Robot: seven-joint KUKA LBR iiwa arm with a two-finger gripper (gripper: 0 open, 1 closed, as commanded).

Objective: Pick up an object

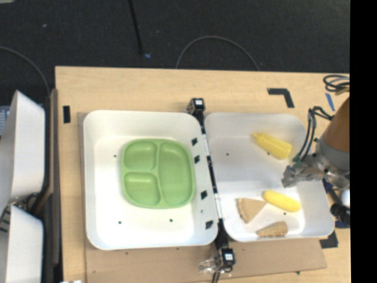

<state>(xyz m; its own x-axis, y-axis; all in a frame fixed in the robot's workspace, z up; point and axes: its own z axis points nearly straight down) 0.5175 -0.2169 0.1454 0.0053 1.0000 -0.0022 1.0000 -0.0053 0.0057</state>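
We see the gripper [293, 175] low over the right bin [235, 158], but we cannot tell how it is set. 2 yellow toys [272, 144] and 2 tan wedges [250, 209] lie there. The green plate [158, 173] sits in the left bin [100, 217].

Four small food-shaped pieces lie in the right bin [235, 134]. A yellow corn cob [272, 145] rests toward the far side, angled down to the right. A smooth yellow banana-like piece [281, 201] lies nearer the front, also angled. Just left of it, touching, sits a tan wedge [250, 209]. A second tan wedge [272, 230] lies flat by the front wall.
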